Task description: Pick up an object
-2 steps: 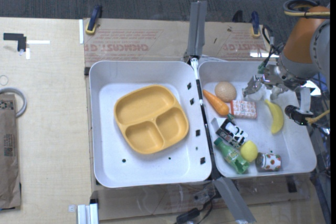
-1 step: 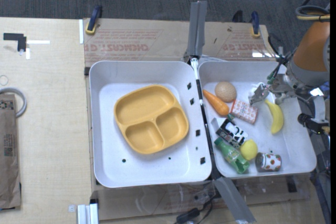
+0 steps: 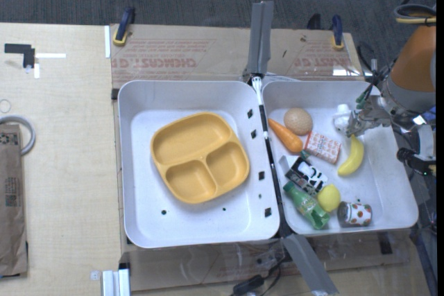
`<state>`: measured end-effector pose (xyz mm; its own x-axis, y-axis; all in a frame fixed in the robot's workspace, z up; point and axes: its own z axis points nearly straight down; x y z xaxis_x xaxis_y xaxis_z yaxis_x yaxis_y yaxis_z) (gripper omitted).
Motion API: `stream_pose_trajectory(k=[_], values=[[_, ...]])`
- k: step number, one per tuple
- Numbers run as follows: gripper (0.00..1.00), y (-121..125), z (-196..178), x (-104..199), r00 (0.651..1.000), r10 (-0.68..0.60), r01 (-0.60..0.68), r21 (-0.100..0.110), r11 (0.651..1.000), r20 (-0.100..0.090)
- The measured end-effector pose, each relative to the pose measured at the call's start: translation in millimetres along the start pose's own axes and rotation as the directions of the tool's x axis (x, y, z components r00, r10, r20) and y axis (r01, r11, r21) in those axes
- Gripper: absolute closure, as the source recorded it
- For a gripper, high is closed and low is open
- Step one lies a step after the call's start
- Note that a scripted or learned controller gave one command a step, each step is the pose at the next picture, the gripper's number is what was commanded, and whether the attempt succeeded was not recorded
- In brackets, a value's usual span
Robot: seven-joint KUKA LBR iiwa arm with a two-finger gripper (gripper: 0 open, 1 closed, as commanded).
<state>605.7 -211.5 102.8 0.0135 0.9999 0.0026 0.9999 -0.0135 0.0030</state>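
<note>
1. Banana, the yellow curved one (image 3: 352, 157), is my likeliest pick: it lies loose in the right white plastic bin (image 3: 395, 208), upper right of the pile, with bare floor on its right side, so there's room to come at it.
2. My tool (image 3: 361, 120) hangs low just above the banana's upper end, beside a small white object (image 3: 341, 118) at the bin's back wall; I judge it's lining up on one of those two.
3. Tool state: I cannot tell how wide it is from this slanted view, and I see nothing clearly between its tips, so I don't count anything as held.
4. Rest of that bin is crowded leftward: tan round ball (image 3: 298, 120), orange carrot (image 3: 285, 136), red-and-white small box (image 3: 324, 146), black-and-white packet (image 3: 306, 175), green bottle (image 3: 303, 205), yellow lemon (image 3: 329, 197), red-patterned small can (image 3: 355, 213). Several touch, which makes them harder picks.
5. Left white bin (image 3: 132, 170) carries a yellow three-compartment plastic tray (image 3: 200, 157), lying flat mid-bin, well apart from the tool.
</note>
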Motion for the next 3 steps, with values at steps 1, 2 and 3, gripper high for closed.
stream_pose_trajectory(k=[1, 2, 3], values=[[1.0, 51.9, -117.6, 129.7, 0.983, -0.183, 0.183, 0.003, 0.983, 0.003], [1.0, 51.6, -19.0, 93.5, 0.963, -0.27, 0.27, 0.005, 0.963, 0.003], [0.0, 52.0, -19.6, 93.6, 0.963, -0.27, 0.27, 0.004, 0.963, 0.003]])
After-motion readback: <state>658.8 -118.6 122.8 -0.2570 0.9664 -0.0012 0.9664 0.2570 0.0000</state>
